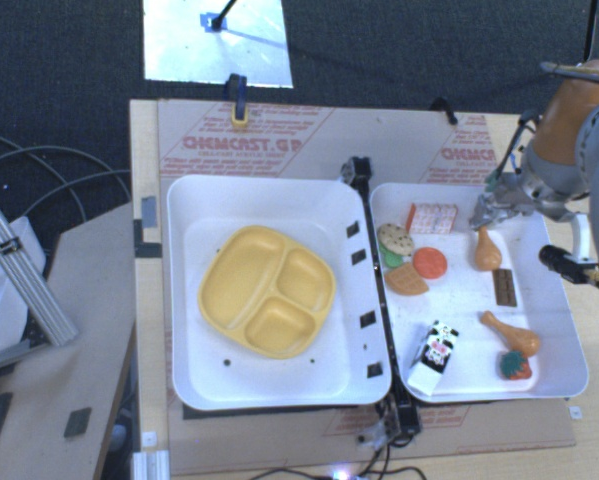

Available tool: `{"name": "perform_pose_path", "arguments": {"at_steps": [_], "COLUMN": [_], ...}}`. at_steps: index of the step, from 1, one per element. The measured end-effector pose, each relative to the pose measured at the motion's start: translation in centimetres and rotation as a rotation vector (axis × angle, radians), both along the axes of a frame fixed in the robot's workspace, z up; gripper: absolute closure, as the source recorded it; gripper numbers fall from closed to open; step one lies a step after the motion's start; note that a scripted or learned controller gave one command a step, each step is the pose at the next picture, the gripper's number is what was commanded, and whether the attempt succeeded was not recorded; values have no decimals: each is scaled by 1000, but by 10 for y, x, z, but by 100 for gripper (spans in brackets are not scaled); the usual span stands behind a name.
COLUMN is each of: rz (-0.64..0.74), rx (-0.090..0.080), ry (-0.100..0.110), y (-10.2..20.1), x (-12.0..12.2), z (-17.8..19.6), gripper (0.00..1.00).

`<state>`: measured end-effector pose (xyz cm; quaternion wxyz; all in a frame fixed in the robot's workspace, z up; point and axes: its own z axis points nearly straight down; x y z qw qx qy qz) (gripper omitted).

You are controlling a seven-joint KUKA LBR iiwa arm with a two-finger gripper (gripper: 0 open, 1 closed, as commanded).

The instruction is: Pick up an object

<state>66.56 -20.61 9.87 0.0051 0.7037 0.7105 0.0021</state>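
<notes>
Yellow tray [267, 291] in left bin [189, 268]

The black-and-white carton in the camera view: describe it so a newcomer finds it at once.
Start at the right bin, the one holding the small toy foods. Go to its near-left corner, beside the divider between the bins. There lies the milk carton, a small white box with black cow patches, tilted on the bin's rim; its neighbours are orange, brown or red.

Bench [279, 128] with two white bins side by side

The left bin [194, 298] and the right bin [554, 318] rest on printed brown cardboard covering the bench top; a blue-and-yellow clamp [238, 103] grips its far edge.
</notes>
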Motion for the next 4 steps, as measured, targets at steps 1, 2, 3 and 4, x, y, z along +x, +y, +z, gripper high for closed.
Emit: {"name": "perform_pose_path", "arguments": {"at_steps": [1, 2, 3, 4], "rz": [-4, -9, -10, 0], "rx": [3, 4, 4, 5], "ry": [8, 8, 7, 2], "y": [20, 43, 69, 152], "x": [-8, -60, -118, -102], "z": [-14, -13, -13, 91], "gripper": [100, 100, 100, 100]}}
